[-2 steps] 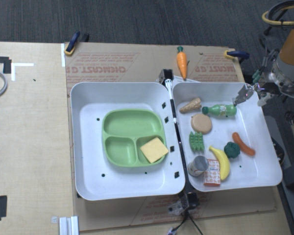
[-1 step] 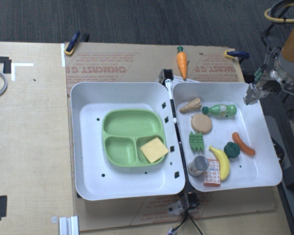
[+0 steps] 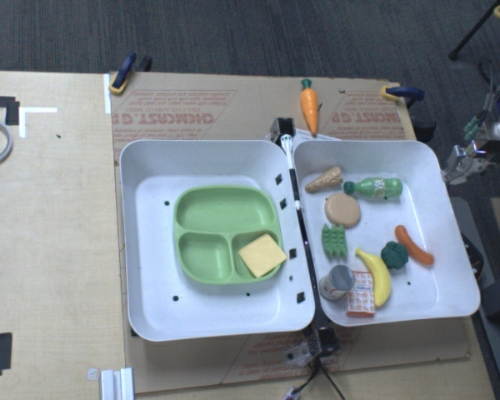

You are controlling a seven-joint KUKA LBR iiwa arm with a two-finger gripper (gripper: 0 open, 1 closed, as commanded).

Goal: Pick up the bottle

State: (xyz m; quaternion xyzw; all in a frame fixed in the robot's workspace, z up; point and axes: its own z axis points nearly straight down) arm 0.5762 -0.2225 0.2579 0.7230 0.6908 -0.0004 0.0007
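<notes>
The bottle (image 3: 373, 188) is green with a white label and a green cap. It lies on its side near the back of the right bin (image 3: 450, 223), cap pointing left. A tan bread roll (image 3: 323, 179) lies just left of it and a round brown cookie (image 3: 342, 211) just in front. Nothing touches or covers the bottle.
Also in the right bin are a green block (image 3: 334, 241), a banana (image 3: 377, 275), broccoli (image 3: 394, 255), an orange sausage (image 3: 414, 246), a small can (image 3: 337, 282) and a red carton (image 3: 361, 295). The left bin (image 3: 142, 248) holds a green divided plate (image 3: 228, 215) with a yellow block (image 3: 262, 255). A carrot (image 3: 308, 105) lies behind the bins.
</notes>
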